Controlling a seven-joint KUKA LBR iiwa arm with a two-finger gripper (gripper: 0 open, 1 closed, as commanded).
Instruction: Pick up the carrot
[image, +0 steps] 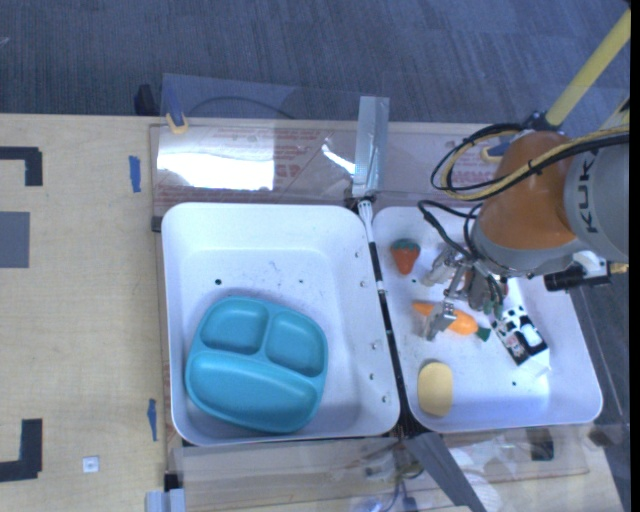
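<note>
The carrot is orange with a green end pointing right, and it lies in the middle of the right bin. My gripper hangs directly over the carrot's left part and hides a stretch of it, so orange shows on both sides of the metal. The grey arm with its orange band reaches in from the upper right. Whether the carrot sits between the fingers is hidden.
A red-orange toy fruit with a green top lies near the right bin's back left. A pale yellow rounded piece rests near its front. The left bin holds a blue divided plate.
</note>
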